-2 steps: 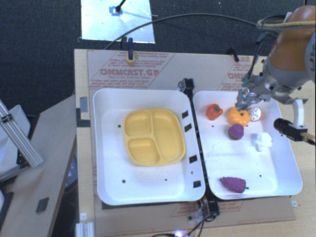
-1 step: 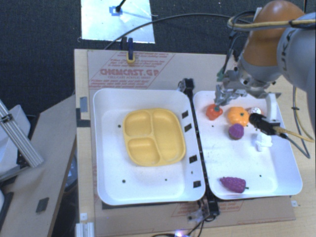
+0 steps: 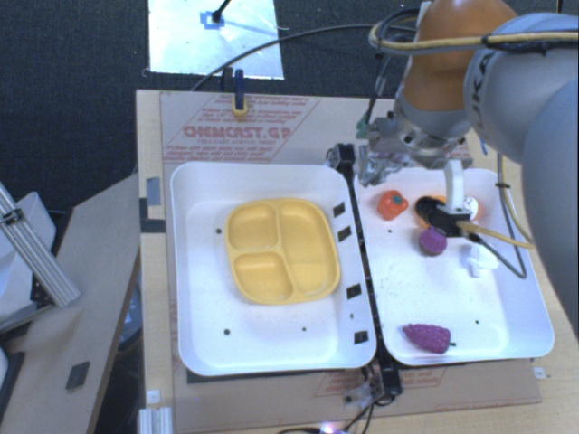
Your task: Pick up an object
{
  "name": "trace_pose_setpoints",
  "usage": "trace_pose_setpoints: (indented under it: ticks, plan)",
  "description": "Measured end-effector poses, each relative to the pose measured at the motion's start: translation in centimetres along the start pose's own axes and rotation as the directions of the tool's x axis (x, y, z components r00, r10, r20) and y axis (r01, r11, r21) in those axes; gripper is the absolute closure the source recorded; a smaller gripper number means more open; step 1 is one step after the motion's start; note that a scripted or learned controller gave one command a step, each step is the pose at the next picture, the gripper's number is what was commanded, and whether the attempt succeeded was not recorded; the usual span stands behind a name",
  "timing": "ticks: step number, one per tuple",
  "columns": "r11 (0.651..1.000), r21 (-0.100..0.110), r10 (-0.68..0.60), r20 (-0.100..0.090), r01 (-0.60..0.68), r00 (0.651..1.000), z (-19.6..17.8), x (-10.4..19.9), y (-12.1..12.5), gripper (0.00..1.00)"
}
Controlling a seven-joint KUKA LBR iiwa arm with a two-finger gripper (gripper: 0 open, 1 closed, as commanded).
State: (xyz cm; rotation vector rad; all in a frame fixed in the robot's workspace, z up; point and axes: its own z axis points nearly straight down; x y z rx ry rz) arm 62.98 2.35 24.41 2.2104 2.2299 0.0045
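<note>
The scene is evenly and fairly brightly lit from above; the two white bins [image 3: 271,351] come close to washing out, their floors nearly featureless; shadows are soft and short, a faint grey one lying under the yellow tray [image 3: 280,251], left of the jaws; a hard glare sits on the reflective sheet [image 3: 213,25] far up and left of the jaws, blown to pale white-blue; the orange band [image 3: 452,25] above the jaws carries a dull highlight; the grey arm [image 3: 534,89] close to the lens is soft and out of focus; the dark surround is grainy; small objects right of and below the jaws look slightly smeared, edges unsharp.
</note>
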Motion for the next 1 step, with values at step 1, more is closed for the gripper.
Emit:
trace_pose_setpoints:
  ticks: [1]
  plan:
    - [1.0, 0.001, -0.001, -0.001, 0.001, 1.0, 1.48, 5.94, 1.65, 1.0]
